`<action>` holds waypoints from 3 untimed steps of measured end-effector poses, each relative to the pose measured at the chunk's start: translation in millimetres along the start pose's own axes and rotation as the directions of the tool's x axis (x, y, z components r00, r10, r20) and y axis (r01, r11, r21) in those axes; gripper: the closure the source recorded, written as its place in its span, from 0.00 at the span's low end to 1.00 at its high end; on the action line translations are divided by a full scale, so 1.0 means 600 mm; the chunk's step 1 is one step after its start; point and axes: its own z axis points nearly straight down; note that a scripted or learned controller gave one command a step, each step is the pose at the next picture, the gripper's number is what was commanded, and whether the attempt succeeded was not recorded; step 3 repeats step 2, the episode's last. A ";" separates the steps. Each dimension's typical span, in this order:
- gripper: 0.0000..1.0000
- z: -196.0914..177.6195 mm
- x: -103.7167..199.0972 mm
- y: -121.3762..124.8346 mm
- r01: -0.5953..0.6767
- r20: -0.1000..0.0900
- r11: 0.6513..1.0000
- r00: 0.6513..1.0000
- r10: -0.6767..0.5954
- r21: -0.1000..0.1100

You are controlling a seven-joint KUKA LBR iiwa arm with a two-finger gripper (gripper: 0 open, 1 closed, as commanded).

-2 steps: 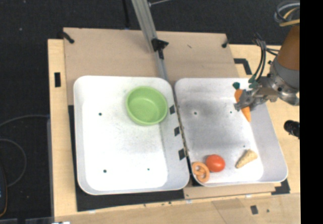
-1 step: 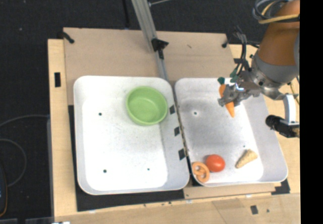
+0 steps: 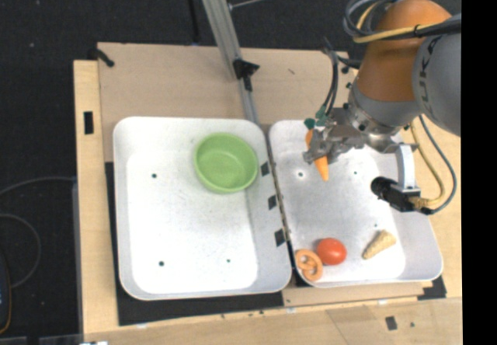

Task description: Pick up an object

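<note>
The 2 bins, left (image 3: 155, 258) and right (image 3: 411, 258), are white with faint grey speckling and a few small black dots. In the left bin's upper part sits a light green bowl (image 3: 226, 162). Near the right bin's upper left hangs an orange carrot (image 3: 321, 165) with a touch of green at its top. At that bin's lower edge lie a red tomato (image 3: 332, 251), an orange ring-patterned pretzel-like piece (image 3: 308, 264), and a pale tan wedge (image 3: 379, 244). The bench (image 3: 171, 79) is beige; the arm (image 3: 396, 48), upper right, is orange and grey.
</note>
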 end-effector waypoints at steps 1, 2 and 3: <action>1.00 0.018 0.082 0.012 -0.002 0.000 1.000 1.000 0.002 0.003; 1.00 0.005 0.179 -0.001 0.001 -0.002 1.000 1.000 -0.001 0.002; 1.00 0.005 0.179 -0.001 0.001 -0.002 1.000 1.000 -0.001 0.002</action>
